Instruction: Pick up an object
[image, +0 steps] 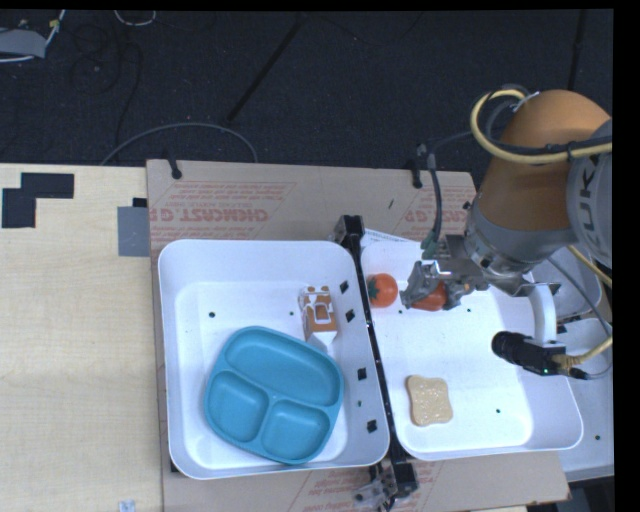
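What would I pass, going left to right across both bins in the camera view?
blue divided plate → small orange and white toy → orange ball → slice of bread

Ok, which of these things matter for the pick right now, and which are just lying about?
In play: gripper; red-orange piece right at it; right bin.
Lying about: round orange fruit; toast slice; blue divided plate; orange-and-white toy.
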